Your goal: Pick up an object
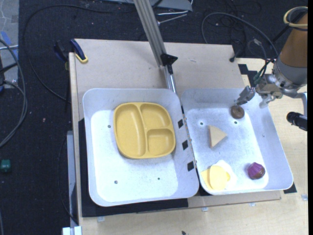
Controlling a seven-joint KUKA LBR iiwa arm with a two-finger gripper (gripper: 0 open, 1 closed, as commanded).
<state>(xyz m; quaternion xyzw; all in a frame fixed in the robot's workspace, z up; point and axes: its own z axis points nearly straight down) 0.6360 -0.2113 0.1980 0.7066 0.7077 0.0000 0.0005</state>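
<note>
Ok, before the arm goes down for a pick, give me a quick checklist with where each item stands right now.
1. Pincer over the right bin, near its far edge: ok.
2. Target close by: brown piece lies just below the pincer, apart from it: ok.
3. Nothing held yet: ok.
4. Finger opening: cannot tell, too small and blurred.
5. Room around the target: wedge, yellow piece and purple piece all lie apart from it: ok.
6. Tray sits in the left bin, out of the way: ok.
</note>
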